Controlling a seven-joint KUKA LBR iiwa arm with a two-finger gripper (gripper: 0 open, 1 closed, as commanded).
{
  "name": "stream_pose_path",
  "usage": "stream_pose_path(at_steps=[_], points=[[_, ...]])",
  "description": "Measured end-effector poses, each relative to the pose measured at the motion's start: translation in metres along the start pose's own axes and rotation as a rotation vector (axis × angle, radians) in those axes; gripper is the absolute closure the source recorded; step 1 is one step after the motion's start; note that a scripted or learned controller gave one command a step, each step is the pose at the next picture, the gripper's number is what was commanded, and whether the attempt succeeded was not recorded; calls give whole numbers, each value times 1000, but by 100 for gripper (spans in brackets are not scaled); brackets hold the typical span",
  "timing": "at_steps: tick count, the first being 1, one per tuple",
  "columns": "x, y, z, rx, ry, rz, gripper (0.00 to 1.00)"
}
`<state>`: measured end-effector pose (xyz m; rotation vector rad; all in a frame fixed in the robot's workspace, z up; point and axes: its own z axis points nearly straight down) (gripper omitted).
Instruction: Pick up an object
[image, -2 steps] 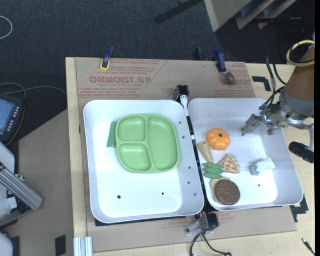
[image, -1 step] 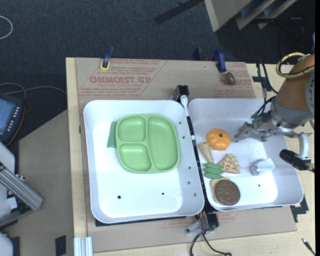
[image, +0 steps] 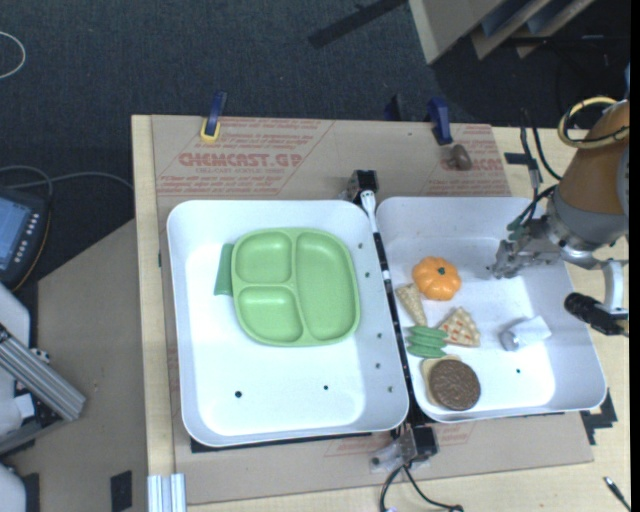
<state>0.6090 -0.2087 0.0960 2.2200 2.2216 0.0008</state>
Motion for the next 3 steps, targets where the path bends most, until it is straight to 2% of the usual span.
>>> stream_pose_path(at_steps=[3], points=[[-12, 9, -131, -5, -2, 0, 100]])
